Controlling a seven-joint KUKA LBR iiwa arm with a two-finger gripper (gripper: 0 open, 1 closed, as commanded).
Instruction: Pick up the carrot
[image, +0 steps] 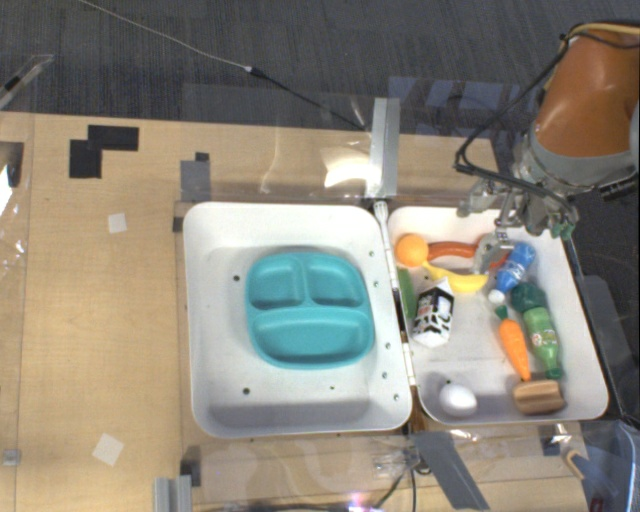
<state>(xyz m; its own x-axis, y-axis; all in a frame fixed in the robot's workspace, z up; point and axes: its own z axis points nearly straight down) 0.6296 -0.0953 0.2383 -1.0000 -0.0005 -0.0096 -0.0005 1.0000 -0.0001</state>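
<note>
My gripper (500, 243) hangs over the right bin's (590, 395) far end; how wide it stands, I cannot tell. The carrot (514, 347) lies nearer, wedged beside the green bottle (540, 335), so I judge little room

Orange band (590, 95), grey wrist housing, black cables, metallic gripper (500, 235)

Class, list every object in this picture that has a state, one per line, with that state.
carrot: lying flat in right bin, not gripped
green bottle: on its side beside carrot
blue bottle: tipped over
teal tray: flat in left bin
end effector: above right bin's far edge
</note>
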